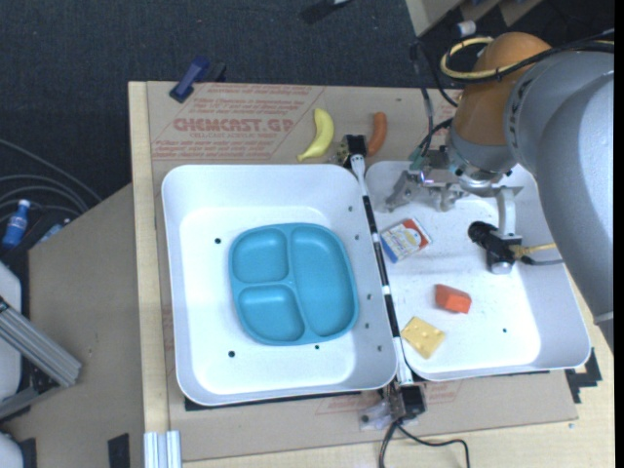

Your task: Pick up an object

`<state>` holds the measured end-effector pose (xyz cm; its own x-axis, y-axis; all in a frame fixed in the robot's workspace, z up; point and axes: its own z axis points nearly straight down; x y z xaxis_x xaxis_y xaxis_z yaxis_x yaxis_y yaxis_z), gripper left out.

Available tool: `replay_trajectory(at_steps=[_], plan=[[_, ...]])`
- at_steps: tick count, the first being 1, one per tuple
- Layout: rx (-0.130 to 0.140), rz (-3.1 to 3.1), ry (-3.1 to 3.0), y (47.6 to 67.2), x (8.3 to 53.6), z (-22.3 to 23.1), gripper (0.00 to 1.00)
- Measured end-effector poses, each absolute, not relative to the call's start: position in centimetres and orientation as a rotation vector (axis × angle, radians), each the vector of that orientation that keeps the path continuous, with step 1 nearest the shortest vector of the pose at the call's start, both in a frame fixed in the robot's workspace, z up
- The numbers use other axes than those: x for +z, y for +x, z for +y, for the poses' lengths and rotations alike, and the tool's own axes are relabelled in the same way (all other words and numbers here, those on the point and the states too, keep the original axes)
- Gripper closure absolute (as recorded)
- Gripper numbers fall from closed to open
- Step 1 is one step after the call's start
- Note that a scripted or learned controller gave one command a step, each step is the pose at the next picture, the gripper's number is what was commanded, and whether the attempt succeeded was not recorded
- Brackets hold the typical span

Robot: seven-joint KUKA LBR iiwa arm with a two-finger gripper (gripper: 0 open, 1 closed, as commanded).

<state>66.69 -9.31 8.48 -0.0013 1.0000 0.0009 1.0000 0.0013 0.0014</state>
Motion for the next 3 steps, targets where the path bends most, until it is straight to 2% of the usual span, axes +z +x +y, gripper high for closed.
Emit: replay_trajectory(at_steps=[1,2,3], plan=[[0.003,2.221,2.217,66.8,9.6,-9.4,1.0],[0.002,2.222,2.217,66.7,9.5,-9.3,0.0],[-0.002,2.223,2.222,66.6,8.5,-9.2,0.0]])
